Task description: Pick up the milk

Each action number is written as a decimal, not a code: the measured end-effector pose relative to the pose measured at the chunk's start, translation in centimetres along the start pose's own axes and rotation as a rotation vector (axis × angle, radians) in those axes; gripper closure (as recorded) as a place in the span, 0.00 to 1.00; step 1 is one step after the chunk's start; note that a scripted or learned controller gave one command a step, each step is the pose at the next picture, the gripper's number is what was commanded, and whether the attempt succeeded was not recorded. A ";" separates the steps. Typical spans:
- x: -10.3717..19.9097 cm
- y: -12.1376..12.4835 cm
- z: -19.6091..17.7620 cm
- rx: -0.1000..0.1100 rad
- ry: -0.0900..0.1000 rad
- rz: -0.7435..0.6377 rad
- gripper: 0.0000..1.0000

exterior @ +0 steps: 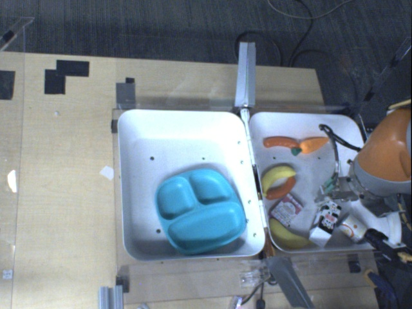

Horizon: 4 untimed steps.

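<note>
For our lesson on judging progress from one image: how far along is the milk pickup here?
Done: the arm has reached into the right bin, and the gripper is down at the milk by the bin's front edge. In hand: unclear; I cannot see a grip on the carton. Left: lifting it, since the milk looks to be lying low in the bin beside the banana.

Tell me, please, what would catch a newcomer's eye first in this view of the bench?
The bright blue plastic tray with three compartments stands out most, lying alone in the left white bin. Next comes the grey arm with its orange band, reaching in from the right over the right white bin, where an orange carrot and a small white milk carton lie among other food items.
</note>
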State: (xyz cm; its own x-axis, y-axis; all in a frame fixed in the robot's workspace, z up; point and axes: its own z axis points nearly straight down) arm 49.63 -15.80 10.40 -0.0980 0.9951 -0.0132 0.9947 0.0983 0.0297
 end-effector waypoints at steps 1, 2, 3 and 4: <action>7.8 0.3 -9.1 0.021 0.014 -0.199 1.00; 6.0 -0.1 -3.8 0.023 0.016 -0.325 1.00; 3.6 -0.2 -7.9 0.026 0.010 0.106 1.00; 3.6 -0.2 -7.9 0.026 0.010 0.106 0.00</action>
State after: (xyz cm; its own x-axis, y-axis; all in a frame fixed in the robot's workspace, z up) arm 48.83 -12.15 18.22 0.0073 1.0000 -0.0008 1.0000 -0.0073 0.0048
